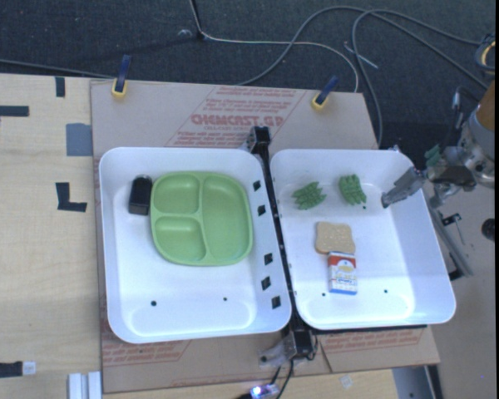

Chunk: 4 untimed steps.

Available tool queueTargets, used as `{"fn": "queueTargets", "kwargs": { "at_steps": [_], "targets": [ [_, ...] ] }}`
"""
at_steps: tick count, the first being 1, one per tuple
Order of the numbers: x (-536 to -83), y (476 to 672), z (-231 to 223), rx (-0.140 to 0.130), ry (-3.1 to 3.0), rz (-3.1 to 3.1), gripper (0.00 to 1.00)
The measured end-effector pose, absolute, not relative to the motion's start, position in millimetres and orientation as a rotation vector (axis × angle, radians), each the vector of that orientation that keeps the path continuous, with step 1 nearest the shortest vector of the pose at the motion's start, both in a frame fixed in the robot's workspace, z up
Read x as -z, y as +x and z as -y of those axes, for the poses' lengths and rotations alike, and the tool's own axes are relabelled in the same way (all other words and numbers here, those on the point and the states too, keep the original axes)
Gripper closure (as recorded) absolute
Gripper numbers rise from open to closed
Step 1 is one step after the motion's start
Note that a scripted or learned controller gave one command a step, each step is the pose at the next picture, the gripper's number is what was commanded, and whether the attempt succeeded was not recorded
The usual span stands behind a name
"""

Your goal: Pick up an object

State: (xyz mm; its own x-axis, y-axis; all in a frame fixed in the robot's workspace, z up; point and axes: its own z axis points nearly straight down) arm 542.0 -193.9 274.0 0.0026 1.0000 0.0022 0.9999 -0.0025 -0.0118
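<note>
- I'm seeing the gripper hovering over the right bin's far right edge; its fingers look spread, possibly, gripping nothing.
- The bread slice is lying mid-bin, touching a small carton.

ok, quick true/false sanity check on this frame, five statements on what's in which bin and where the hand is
1. The green divided plate lies in the left bin. True.
2. The black object sits on the plate. False: it lies on the bin floor, against the plate's left edge.
3. Two green leafy pieces lie in the right bin. True.
4. The toast slice is in the left bin. False: it is in the right bin, just above the small red, white and blue carton.
5. The hand holds the carton. False: it is at the right bin's upper right rim, apart from the carton.
</note>
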Motion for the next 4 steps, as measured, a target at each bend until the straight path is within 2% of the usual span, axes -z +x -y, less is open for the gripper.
{"fn": "queueTargets", "kwargs": {
  "at_steps": [1,3,4],
  "targets": [
    [-280,544.0,194,-0.002,-2.220,2.222,0.00],
    [-165,560.2,190,-0.007,-2.216,2.220,0.00],
    [-119,562.4,184,-0.006,-2.217,2.220,0.00]
  ]
}}
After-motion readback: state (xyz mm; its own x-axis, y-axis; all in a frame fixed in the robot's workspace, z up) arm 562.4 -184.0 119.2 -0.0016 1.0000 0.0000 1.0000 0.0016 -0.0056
